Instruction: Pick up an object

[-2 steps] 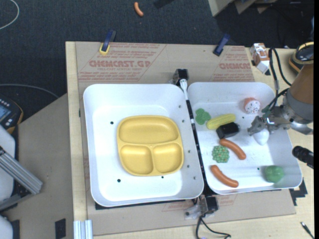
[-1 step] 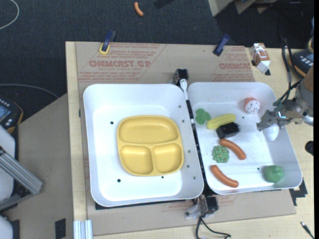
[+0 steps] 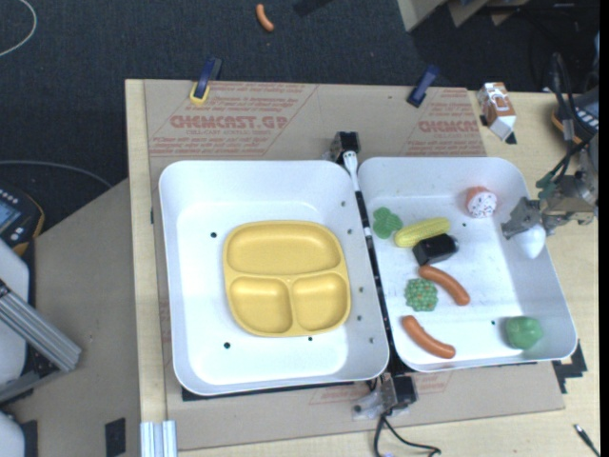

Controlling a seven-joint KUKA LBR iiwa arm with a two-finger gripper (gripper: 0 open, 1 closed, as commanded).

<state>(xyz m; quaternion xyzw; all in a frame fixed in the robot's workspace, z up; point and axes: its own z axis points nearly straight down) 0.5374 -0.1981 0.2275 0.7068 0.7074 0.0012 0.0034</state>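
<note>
Objects in the right bin (image 3: 533,288): two sausages (image 3: 443,285), two broccoli (image 3: 421,294), one corn (image 3: 422,231); tool (image 3: 529,225) state unclear.

A robotics lab: the bench (image 3: 285,112) wears clamped cardboard, with two white bins (image 3: 190,350) on it, loose cables (image 3: 400,436) just below them, and dark carpet (image 3: 143,27) beyond.

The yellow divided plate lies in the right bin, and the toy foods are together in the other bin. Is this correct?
Not quite. The camera view shows the yellow divided plate in the left bin, not the right one. The toy foods, such as the corn and two sausages, are together in the right bin.
</note>
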